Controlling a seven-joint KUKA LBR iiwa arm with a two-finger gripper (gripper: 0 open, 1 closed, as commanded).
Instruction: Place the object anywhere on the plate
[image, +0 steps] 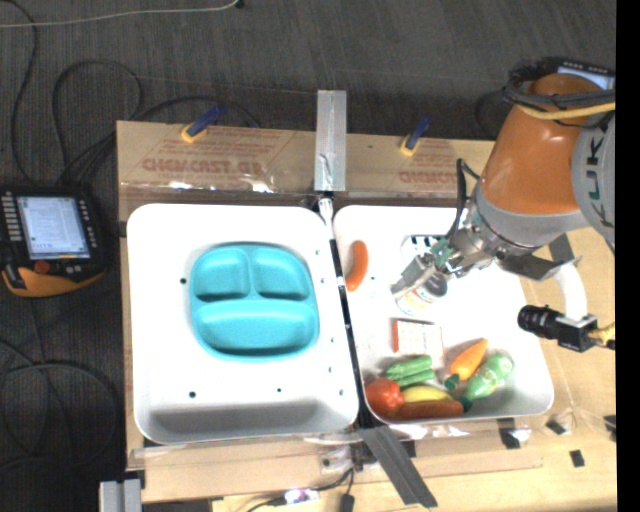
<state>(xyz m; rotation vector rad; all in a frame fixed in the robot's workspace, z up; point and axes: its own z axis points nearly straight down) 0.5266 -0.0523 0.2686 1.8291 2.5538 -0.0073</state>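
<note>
Pendant (45, 232): a handheld control unit with a lit screen, at the far left edge of the frame, on dark carpet beside the surface.
Surface (230, 160): brown board under both bins, with two clips at its upper edge, one blue and yellow (200, 124), one blue (414, 137).
Left bin (160, 400): shallow and white, left of centre.
Plate (254, 300): turquoise, with three compartments, two small ones above and one long one below; it lies in the middle of the left bin.
Divider (331, 140): a grey metal strip that runs down between the two bins from the upper middle.
Right bin (535, 395): shallow and white, right of centre, touching the left bin along the middle.
Sausage (355, 263): an orange oblong toy, upright along the right bin's left wall, apart from the other toys.
Card (415, 335): a small white and red flat piece in the middle of the right bin.
Toy food heap: in the lower part of the right bin lie a green pod (411, 368), a red tomato-like piece (384, 397), a yellow piece (428, 394), a carrot (466, 358) and a green vegetable (492, 375), packed together.
Tool (420, 281): over the upper middle of the right bin, above the card; the spread of its fingers cannot be told, and no toy shows between them.
Arm (540, 150): orange and grey, in the upper right.
</note>
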